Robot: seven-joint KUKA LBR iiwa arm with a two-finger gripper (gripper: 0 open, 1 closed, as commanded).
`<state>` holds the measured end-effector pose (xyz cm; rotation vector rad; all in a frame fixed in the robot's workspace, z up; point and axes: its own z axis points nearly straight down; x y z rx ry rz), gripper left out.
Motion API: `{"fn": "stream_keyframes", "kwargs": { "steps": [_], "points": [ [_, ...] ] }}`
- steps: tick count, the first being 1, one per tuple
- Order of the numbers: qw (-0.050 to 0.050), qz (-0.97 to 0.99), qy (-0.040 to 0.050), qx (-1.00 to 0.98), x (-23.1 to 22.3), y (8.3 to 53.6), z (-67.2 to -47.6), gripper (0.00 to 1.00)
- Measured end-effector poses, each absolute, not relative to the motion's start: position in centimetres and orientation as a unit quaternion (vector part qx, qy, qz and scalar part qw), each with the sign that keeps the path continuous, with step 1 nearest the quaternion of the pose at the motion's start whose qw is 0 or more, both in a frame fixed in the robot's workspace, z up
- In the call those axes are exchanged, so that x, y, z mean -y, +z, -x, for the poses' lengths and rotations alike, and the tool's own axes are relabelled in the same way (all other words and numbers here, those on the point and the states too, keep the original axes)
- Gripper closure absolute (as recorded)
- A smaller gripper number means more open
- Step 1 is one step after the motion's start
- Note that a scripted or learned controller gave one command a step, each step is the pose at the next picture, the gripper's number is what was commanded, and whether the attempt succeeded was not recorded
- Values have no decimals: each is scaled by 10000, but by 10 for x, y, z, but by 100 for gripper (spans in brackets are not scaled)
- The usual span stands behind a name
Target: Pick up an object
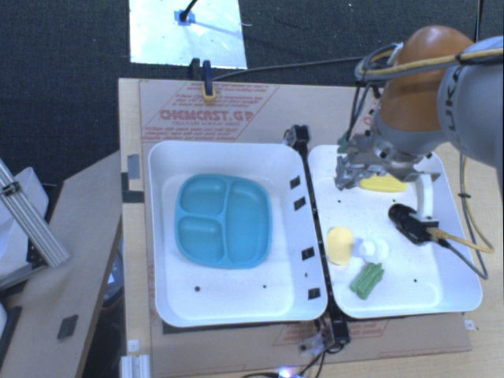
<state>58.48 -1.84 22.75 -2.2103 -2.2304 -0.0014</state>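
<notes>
Looking at the tool [350,173], low over the far end of the right bin [441,283]: cannot tell whether released or clenched, and cannot make out anything grasped.

Taking the yellow object [383,184] as the likeliest target. Lies in the far part of that bin, just beside the tool on the arm's side, partly tucked under the wrist.

Judging by looks: a small toy piece, probably light, stiff and smooth. Rounded and longish, so apt to roll or slip out of a loose pinch. Hardly fragile. Best to take hold across the short width near the middle, not end to end, and to come down squarely so as not to nudge it aside.

Counting in the right bin:
- one yellow object
- one pale yellow piece [339,245]
- one small white piece [370,250], just beside the pale one
- one green piece [367,279], nearest the front

Four loose things there in all.

Counting in the left bin [236,291]: one blue divided plate [224,219] with three compartments.

Two bins side by side on the counter [130,124].
</notes>
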Motion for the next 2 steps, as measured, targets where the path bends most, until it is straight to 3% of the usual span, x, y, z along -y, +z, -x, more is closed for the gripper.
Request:
{"fn": "stream_keyframes", "kwargs": {
  "steps": [2],
  "points": [
    [4,7034,-14,7108,-85,226,-556,100]
  ]
}}
